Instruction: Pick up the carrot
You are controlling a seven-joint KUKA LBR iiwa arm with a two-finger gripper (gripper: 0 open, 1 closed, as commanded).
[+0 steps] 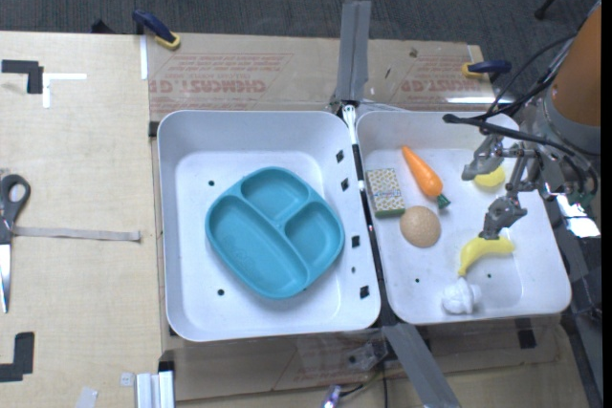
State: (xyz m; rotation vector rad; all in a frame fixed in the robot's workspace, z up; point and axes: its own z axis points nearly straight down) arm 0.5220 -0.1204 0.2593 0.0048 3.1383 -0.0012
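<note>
1. Orange carrot [422, 171] was seen lying loose in the right bin [535, 301], beside the sponge [385, 190] and above the egg [420, 226].
2. Gripper [497, 226] was poised to the carrot's right, over the banana [485, 250]; nothing was seen between its prongs, and whether they were apart or together could not be told.
3. Approach was judged in hand; a leftward shift over the carrot was called for next.

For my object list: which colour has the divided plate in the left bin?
The divided plate is light blue all over, as the camera view shows.
</note>
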